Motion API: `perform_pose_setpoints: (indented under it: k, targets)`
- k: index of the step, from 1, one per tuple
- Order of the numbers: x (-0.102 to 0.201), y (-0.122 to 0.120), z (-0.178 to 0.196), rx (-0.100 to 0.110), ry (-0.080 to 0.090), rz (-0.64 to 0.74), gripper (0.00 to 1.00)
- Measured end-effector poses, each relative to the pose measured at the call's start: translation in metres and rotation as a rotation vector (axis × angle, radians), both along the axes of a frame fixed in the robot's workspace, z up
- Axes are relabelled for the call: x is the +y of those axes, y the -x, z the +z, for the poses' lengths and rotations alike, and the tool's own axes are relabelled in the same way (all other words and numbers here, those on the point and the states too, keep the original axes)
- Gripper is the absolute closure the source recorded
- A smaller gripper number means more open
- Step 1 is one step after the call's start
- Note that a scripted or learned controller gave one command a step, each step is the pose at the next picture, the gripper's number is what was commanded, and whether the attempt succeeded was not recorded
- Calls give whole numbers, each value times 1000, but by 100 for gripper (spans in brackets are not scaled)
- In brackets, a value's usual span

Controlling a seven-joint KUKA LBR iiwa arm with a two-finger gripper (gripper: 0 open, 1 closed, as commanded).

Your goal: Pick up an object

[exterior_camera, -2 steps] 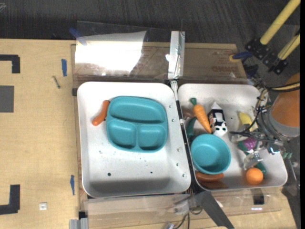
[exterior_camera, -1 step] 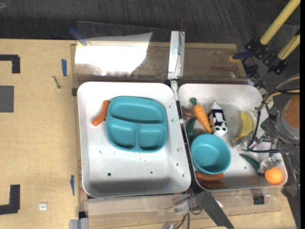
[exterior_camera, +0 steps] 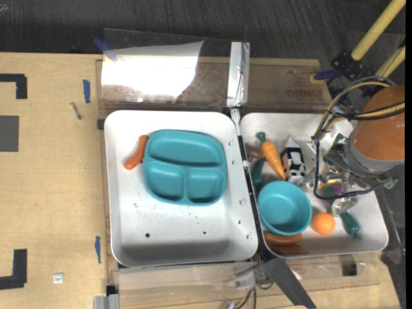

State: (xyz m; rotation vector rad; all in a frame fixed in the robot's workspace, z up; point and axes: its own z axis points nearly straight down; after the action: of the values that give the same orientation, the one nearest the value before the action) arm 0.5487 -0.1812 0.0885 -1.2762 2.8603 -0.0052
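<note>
Orange ball (exterior_camera: 324, 224) just below tool (exterior_camera: 339, 195), right bin (exterior_camera: 380, 234), tool's grip state unclear

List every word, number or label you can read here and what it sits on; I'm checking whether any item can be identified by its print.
Nothing here can be read with confidence.
Faint reddish print on the brown cardboard panel behind the right-hand shallow white bin: too blurred to read.
Small black-and-white object in that bin: its dark markings are too small to tell whether they are lettering.
</note>
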Motion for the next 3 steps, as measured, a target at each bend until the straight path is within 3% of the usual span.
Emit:
perform_pose_setpoints:
  k: [1, 2, 3]
  targets:
    - [-10, 50, 36, -16, 8, 182, 0]
    - [20, -53, 1, 2, -1, 248, 0]
    - [65, -36, 0, -1, 0, 206, 0]
